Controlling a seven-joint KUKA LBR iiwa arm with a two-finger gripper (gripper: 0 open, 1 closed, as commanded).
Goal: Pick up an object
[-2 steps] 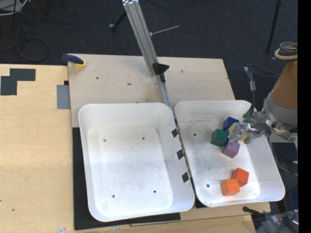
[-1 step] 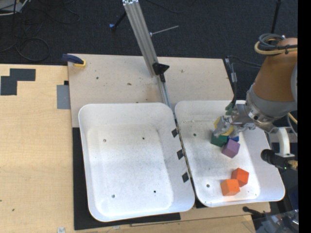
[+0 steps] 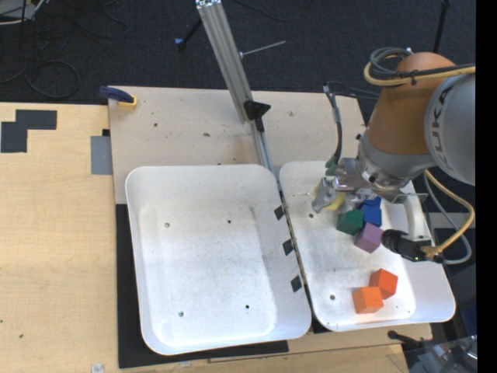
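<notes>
Right of frame, my hand [image 3: 332, 196] hangs low inside the right bin [image 3: 435, 305].
I can't tell its finger state; green block [image 3: 350, 222] sits just beside it.

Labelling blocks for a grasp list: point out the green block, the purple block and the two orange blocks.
green block [image 3: 350, 222], camera view, its top face.
purple block [image 3: 368, 238], camera view, its top face.
orange blocks [image 3: 367, 299], camera view, the nearer one's top face; the other touches its far right corner.
</notes>
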